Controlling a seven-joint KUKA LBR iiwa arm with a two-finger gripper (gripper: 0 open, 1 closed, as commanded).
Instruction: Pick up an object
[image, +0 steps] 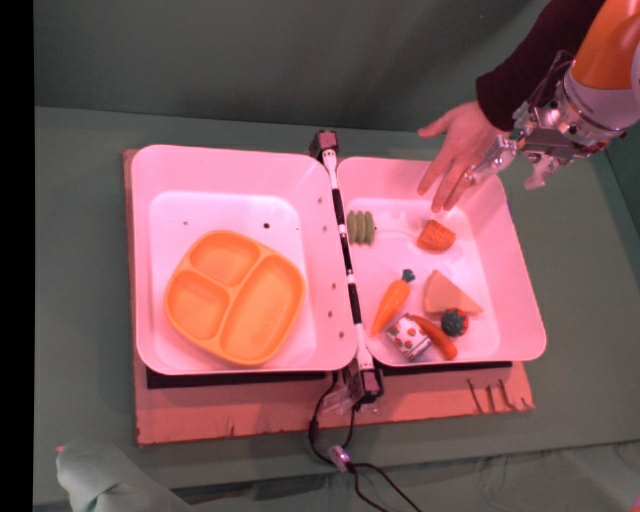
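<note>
My gripper (513, 168) hangs above the right bin's (510, 262) far right corner, open with nothing between its fingers. The right bin holds a green ridged piece (361, 227), a red-orange waffle-like piece (435, 236), a carrot (390, 302), a tan wedge (449, 295), a dark berry (454, 323), a small orange pepper (437, 338) and a white spotted can (407, 337). All of them lie below and to the left of the gripper, apart from it.
A person's hand (456, 152) in a dark sleeve reaches over the right bin's far edge, just left of the gripper. The left bin (170, 175) holds an orange divided plate (234, 296). A cable (340, 440) trails off the front of the bench.
</note>
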